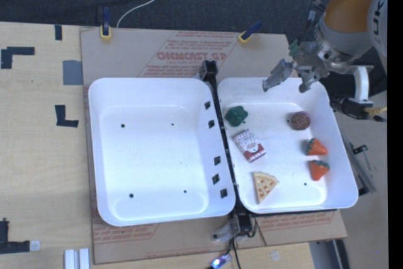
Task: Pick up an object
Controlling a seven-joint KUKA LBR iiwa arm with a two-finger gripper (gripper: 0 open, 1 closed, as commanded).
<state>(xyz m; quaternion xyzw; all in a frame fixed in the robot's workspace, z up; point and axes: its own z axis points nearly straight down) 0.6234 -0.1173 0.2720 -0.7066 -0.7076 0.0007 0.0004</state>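
Note:
The right bin (340, 201) holds a green toy (237, 114), a red and white carton (249, 145), a pizza slice toy (264, 186), a brown round piece (300, 120) and two red strawberry-like toys (316, 147) (318, 169). My gripper (291, 80) hangs above the bin's far edge, up and to the left of the brown piece. Its two fingers are spread apart with nothing between them.
The left bin (104, 135) lies beside the right one, with a black divider strip (217, 135) between them. Both rest on a cardboard sheet (182, 53) held by clamps at the back. The arm comes in from the upper right.

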